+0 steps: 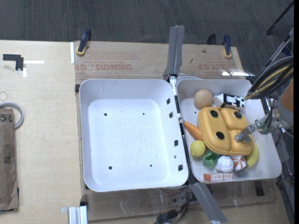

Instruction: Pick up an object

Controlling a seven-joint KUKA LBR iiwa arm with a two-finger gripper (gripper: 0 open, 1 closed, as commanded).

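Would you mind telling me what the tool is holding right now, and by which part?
It cannot be told. The tool sits over the right side of the yellow toy in the right bin, but no grip is visible.

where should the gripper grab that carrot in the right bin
Grip the carrot across its thick orange end, coming straight down from above on its left side. That end lies bare against the bin floor, while the other end is tucked under the yellow toy, so only this part is reachable.

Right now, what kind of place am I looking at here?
Probably a robotics lab test bench: two white bins sit on clamped cardboard, a gripper hovers over a yellow toy, and dark carpet lies beyond.
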